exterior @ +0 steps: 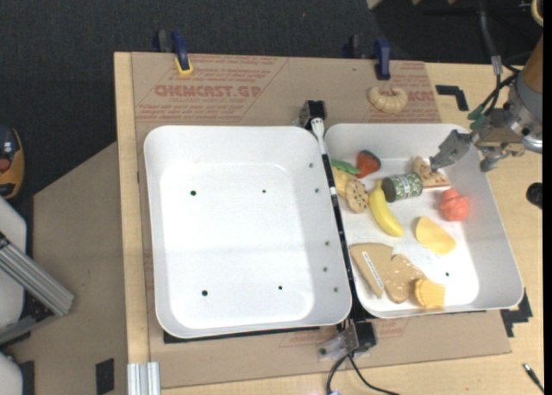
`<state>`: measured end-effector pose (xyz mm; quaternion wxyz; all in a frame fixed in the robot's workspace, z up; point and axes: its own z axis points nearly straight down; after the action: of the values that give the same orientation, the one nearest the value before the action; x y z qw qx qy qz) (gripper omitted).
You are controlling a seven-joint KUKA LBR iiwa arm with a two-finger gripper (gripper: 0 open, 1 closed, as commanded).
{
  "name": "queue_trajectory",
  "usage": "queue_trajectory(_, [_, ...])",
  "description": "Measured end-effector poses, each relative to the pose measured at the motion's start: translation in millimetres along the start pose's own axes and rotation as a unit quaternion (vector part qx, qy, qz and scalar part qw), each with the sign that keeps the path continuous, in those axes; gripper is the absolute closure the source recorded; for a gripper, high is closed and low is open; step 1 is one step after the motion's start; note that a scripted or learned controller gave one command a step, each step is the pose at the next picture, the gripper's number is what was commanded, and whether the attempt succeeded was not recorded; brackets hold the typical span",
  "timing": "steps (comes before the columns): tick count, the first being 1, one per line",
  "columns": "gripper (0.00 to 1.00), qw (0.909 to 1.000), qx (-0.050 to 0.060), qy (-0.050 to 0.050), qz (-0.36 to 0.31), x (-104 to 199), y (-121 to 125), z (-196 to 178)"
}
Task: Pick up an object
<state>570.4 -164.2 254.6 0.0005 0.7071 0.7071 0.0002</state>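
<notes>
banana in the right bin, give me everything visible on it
The banana is a small yellow toy, smooth and plastic-looking, gently curved and whole. It lies flat on the floor of the right bin, near the middle, running from upper left to lower right. Its upper end sits close under a dark green can and beside a tan spotted piece; contact with either can't be settled. The gripper is apart, up right.

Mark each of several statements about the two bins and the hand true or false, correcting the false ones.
1. The toys lie in the right bin. True.
2. The banana lies in the left bin. False: it lies in the right bin.
3. The hand is at the right bin's far right corner. True.
4. The hand holds the red ball. False: the ball lies on the bin floor, apart from it.
</notes>
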Motion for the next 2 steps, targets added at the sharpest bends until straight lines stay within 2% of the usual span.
queue_trajectory(1, [0.00, 1.0000, -0.006, -0.002, -0.003, 8, 102, 120])
queue_trajectory(2, [0.00, 1.0000, -0.001, -0.006, -0.001, 67, 86, 170])
